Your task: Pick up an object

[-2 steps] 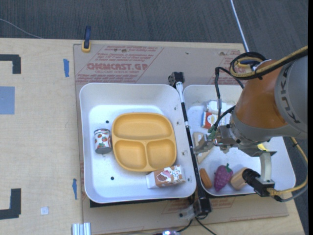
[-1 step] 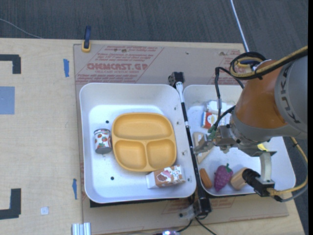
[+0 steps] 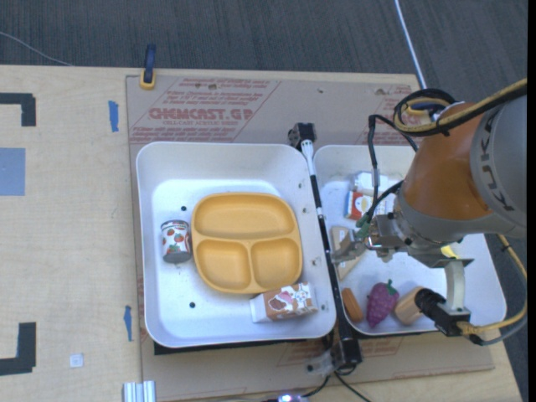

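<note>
From my console I see the gripper (image 3: 356, 243) low in the right bin (image 3: 486, 312), its state I cannot tell, purple grapes (image 3: 381, 301) at its five o'clock, on a plywood bench (image 3: 67, 249) above grey carpet (image 3: 251, 19)

Lighting: bright, even, diffuse, apparently from overhead. No hard-edged shadows anywhere. White left bin (image 3: 151, 249) reads slightly blue-grey on its floor, near-white on the rim, not fully clipped. Soft shadow sits under the yellow divided tray (image 3: 247, 241) along its lower left edge. Arm (image 3: 456, 182) casts a broad, faint shadow into the right bin (image 3: 490, 296); contents beneath it look dimmer. Mild sheen on the orange band, no strong glare. Focus: acceptable across the bench (image 3: 67, 224); printed lettering on the cardboard sheet (image 3: 201, 111) is legible but soft. Small labels stay unreadable. Straight edges show slight bowing near the frame borders.
</note>
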